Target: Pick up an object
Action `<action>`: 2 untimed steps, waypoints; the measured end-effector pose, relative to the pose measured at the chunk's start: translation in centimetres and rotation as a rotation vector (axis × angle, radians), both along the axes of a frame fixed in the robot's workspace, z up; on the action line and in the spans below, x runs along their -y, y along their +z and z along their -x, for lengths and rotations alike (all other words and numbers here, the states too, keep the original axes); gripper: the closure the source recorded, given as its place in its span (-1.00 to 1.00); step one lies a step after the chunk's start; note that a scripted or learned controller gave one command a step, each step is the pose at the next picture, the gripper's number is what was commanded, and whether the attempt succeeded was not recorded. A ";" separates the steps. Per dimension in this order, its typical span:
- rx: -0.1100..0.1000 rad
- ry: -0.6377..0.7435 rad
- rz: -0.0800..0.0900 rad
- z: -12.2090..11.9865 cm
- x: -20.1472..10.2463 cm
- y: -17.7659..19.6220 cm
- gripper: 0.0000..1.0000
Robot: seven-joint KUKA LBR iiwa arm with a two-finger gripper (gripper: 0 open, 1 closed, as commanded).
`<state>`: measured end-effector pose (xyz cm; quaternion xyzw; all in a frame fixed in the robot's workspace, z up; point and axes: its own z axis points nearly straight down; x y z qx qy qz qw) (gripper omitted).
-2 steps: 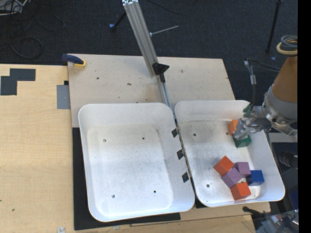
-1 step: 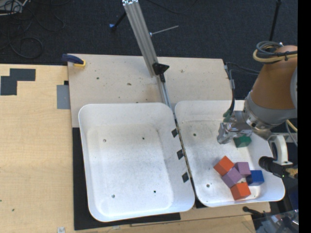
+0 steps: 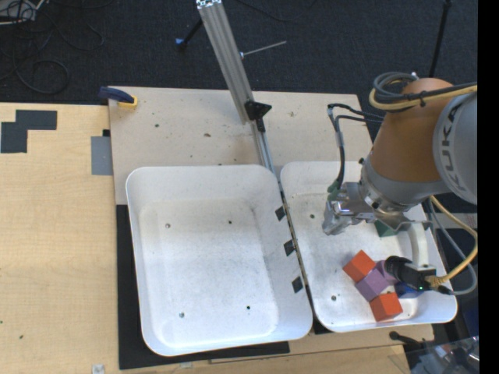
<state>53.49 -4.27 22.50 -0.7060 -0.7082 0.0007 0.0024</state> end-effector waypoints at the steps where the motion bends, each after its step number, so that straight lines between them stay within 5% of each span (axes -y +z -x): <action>1: -0.001 0.001 0.000 -0.5 -5.5 -0.7 1.00; 2: -0.002 0.003 -0.001 0.1 -11.7 -0.8 1.00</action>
